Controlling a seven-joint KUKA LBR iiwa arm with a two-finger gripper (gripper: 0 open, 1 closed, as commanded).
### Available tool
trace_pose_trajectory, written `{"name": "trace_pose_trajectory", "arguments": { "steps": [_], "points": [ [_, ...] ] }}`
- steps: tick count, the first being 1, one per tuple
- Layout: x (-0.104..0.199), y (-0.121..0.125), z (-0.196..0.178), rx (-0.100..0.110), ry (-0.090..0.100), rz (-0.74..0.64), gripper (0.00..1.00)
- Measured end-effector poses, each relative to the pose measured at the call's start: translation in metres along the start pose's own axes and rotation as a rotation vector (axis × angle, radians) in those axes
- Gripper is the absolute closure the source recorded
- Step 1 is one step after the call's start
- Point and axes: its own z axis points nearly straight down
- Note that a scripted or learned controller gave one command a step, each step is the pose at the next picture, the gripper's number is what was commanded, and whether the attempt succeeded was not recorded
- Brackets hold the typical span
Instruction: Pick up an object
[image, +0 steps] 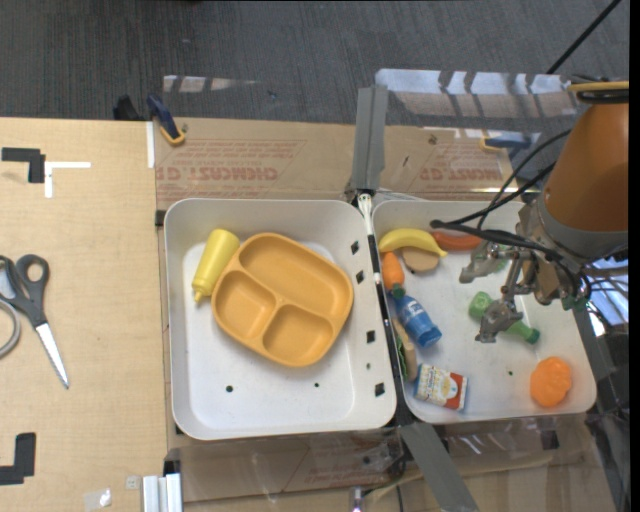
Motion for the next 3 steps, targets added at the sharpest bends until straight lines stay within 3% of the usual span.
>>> {"name": "trace_pose_trajectory", "arguments": {
  "steps": [1, 2, 3],
  "points": [
    [-0.04, -0.001, 0.139, 0.0, -0.003, 0.151, 0.0],
    [-0.007, -0.004, 0.139, 0.0, 0.0, 0.325, 0.0],
    [0.001, -0.001, 0.14, 0.0, -0.001, 0.414, 0.0]
  ]
}}
